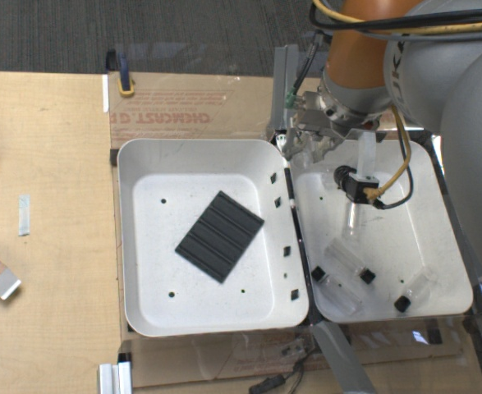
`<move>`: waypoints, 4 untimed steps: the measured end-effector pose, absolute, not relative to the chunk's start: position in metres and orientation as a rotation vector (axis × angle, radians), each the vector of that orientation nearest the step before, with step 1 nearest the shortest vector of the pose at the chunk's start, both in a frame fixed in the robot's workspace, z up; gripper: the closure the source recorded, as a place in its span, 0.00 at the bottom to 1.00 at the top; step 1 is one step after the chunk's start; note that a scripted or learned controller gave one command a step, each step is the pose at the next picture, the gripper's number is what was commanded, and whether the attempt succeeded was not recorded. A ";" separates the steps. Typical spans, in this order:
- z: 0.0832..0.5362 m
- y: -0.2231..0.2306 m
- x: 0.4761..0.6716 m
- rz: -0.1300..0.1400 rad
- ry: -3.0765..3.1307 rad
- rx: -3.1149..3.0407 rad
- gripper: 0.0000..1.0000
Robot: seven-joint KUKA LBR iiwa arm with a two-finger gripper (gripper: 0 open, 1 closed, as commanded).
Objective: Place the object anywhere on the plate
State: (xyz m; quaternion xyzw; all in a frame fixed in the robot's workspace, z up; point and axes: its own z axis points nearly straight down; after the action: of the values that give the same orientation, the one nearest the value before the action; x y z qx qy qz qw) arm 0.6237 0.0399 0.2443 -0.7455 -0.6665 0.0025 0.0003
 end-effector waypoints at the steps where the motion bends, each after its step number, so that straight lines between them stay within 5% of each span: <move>1: 0.261 0.025 0.579 0.006 -2.254 -2.186 1.00; 2: 0.255 -0.001 0.564 0.004 -2.586 -1.780 1.00; 4: 0.271 -0.004 0.565 0.009 -2.578 -1.790 1.00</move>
State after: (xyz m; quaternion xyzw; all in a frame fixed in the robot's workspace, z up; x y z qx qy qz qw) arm 0.5648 -0.0038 0.2712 -0.5703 -0.8214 0.0030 0.0016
